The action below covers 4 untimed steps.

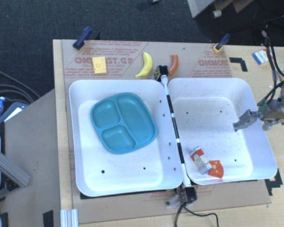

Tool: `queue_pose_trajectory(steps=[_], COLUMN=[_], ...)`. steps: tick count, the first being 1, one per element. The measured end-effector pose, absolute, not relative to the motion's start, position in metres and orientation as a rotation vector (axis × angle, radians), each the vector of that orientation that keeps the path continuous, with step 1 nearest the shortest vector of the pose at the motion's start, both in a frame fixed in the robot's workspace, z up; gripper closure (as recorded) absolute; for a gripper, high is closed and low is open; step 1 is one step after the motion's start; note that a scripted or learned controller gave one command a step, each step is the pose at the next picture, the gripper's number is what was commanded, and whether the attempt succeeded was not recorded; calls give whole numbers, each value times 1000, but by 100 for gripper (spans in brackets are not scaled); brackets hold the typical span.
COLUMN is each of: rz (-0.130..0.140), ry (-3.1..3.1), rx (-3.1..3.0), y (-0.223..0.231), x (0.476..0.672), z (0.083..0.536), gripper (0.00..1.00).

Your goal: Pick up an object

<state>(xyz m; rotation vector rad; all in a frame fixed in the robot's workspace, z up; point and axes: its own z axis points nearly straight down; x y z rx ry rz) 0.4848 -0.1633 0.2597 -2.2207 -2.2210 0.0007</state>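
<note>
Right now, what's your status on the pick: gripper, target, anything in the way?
Gripper over right bin, far right side, carrying nothing. Small orange packet lies near the bin's front edge, untouched. Blue divided plate in left bin. Path to packet looks open.

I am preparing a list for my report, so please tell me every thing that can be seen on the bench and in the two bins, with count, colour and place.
divided plate: 1, teal blue, three compartments, in the left bin
left bin: 1, white, left half of the bench
right bin: 1, white, right half of the bench
small packet: 1, red, white and grey, near front of the right bin
orange object: 1, orange, touching the packet, front of the right bin
toy banana: 1, yellow, on the bench behind the bins
orange-red curved toy: 1, behind the bins, right of the banana
yellow square tag: 1, on the bench, back left
gripper: 1, grey, above the right side of the right bin
</note>
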Motion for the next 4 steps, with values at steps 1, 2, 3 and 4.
queue_pose_trajectory(steps=[1,2,3,4], rz=[1,-1,0,1], ry=[-2218,-2220,-2221,-2220], rx=[-2222,-2224,-2218,-2219], y=[-194,-194,-124,-124], x=[478,479,501,501], z=[92,102,84,84], gripper=[0,100,100,0])
